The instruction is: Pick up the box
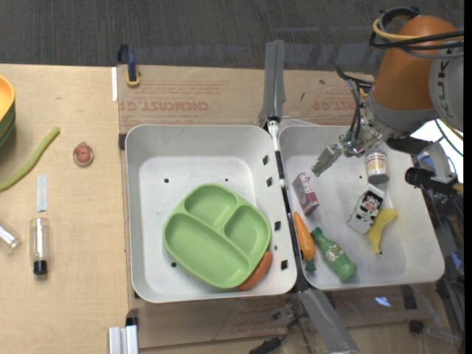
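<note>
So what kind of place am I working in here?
Probably a robot lab's bin-picking test bench: two white bins side by side on cardboard, toy food like a banana and carrot, and the gripper reaching in.

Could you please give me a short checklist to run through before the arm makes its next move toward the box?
1. Box in view in the right bin: ok, near the bin's left wall.
2. Box lying apart from the carrot and green bottle: ok, though the carrot lies close below it.
3. Gripper near the box: ok, above and to its right.
4. Nothing between its fingers: ok.
5. Gripper lined up over the box: not ok, offset.
6. Gripper's height above the box: cannot tell.
</note>
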Motion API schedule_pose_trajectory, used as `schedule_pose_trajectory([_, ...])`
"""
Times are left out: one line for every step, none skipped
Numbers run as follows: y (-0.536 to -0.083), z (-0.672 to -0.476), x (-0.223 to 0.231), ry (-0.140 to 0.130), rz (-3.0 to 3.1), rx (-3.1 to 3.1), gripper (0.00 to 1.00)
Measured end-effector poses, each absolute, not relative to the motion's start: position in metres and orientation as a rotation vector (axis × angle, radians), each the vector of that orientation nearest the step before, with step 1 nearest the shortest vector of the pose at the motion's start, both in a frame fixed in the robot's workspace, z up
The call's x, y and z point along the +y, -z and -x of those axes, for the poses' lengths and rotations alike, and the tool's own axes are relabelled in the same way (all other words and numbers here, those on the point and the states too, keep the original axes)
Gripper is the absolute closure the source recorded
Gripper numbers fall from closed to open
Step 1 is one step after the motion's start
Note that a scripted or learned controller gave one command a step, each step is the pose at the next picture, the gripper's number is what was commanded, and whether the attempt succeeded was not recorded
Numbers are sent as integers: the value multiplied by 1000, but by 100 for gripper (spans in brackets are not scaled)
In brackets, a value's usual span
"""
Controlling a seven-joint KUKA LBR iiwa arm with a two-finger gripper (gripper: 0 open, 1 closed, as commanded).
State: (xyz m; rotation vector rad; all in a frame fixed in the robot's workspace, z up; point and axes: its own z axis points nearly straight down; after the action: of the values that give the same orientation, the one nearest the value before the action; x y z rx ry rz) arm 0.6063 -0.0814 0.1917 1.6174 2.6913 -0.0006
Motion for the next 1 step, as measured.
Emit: schedule_pose_trajectory([-191,-575,-42,3,-1962,2455,0])
